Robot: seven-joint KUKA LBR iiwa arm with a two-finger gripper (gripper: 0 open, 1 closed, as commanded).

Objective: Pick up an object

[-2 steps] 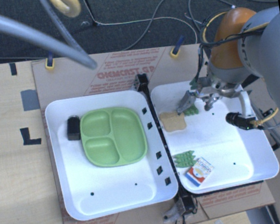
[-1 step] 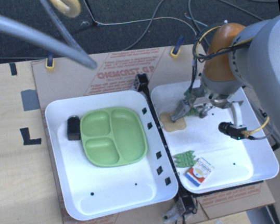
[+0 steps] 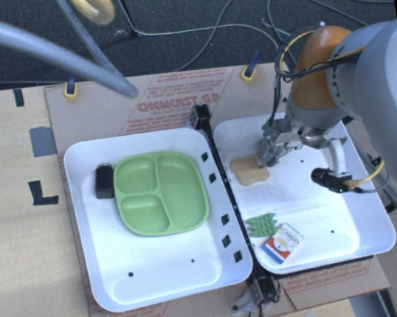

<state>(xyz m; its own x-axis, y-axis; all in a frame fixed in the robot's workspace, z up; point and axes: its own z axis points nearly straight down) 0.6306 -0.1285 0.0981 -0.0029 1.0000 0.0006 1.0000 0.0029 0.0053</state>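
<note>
Camera view, from above and at a slant: two shallow white bins are seen side by side on the counter (image 3: 14,220), the left bin (image 3: 90,231) and the right bin (image 3: 367,232) being divided by a black strip. In the right bin, a tan, bread-like piece (image 3: 251,172) is seen toward 10 o'clock, close to the divider. The end effector (image 3: 267,156) is lowered at that piece's 2 o'clock edge, its tips just beside or touching it; contact cannot be confirmed, and the width of the opening cannot be told from this angle. Nothing is seen clamped between the tips. Toward 7 o'clock in the same bin a small green leafy item (image 3: 261,224) is laid, and just beyond it at 5 o'clock a red, white and blue packet (image 3: 282,242). In the left bin a green divided plate (image 3: 161,193) is placed near the centre, with a small black block (image 3: 103,182) touching its 9 o'clock rim. The grey arm (image 3: 367,90) with its orange band (image 3: 319,68) is extended in from 3 o'clock.
</note>
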